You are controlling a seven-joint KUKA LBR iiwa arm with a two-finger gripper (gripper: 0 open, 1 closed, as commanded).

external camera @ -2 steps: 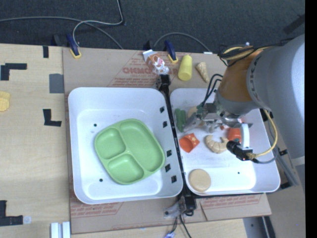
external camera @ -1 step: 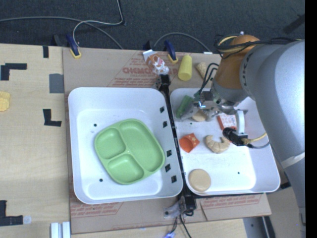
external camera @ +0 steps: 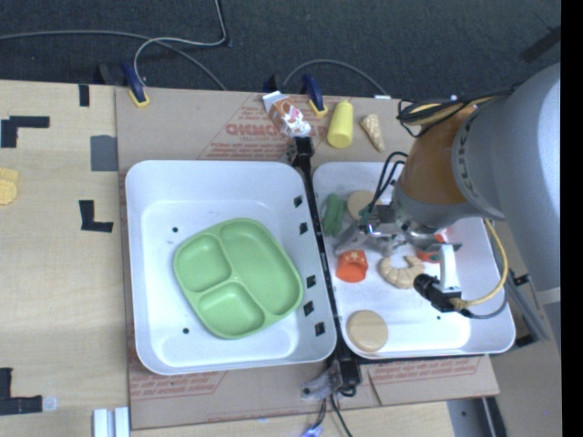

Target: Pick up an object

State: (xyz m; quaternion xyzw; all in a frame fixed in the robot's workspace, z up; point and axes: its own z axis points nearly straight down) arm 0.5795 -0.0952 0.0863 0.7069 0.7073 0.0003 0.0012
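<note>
Camera view: large grey KUKA arm with orange band entering from the right, bent down over the right-hand shallow white bin, wrist tilted toward that bin's left half. Two-finger gripper low among the objects, near the bin's left wall; whether clenched or released, cannot tell. Nothing seen held.

Left-hand shallow white bin carrying a light green three-compartment plastic tray, long axis running diagonally from upper right to lower left.

Brown cardboard sheet under both bins, printed in red; writing upside down and not legible beyond a few letters.

In the right bin, largest to smallest: round tan bun-like piece near the front wall; dark green elongated vegetable piece by the left wall, long axis roughly top to bottom of the view; curved beige pastry-like piece just beside the gripper; small orange-red cup-shaped piece just left of the pastry, below the gripper.

Behind the bins on the cardboard: yellow cylindrical toy bottle, upright in the view; small printed carton, label unreadable; tan cone-shaped piece, tip pointing down-right.
</note>
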